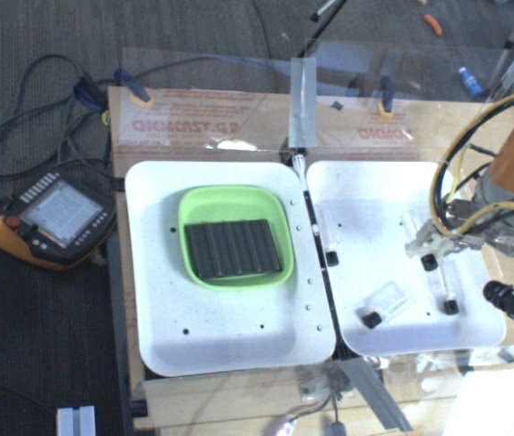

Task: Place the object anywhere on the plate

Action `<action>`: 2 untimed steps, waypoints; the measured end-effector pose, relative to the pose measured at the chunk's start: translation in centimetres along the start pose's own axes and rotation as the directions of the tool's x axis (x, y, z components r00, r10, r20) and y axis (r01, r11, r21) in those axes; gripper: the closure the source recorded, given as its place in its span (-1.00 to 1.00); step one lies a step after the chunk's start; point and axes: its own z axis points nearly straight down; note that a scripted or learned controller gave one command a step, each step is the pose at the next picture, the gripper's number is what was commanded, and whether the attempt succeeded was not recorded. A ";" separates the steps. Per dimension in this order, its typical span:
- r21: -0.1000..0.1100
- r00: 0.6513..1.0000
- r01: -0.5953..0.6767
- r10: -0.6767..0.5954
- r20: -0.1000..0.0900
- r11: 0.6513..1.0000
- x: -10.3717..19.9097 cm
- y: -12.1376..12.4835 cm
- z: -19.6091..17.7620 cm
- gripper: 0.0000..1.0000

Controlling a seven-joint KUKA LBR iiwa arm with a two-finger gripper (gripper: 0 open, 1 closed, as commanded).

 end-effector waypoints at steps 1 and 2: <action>0.000 1.000 0.000 0.000 0.000 1.000 0.0 0.0 0.0 -1.00; 0.002 0.997 -0.076 0.076 0.001 0.997 3.4 -3.1 5.4 -1.00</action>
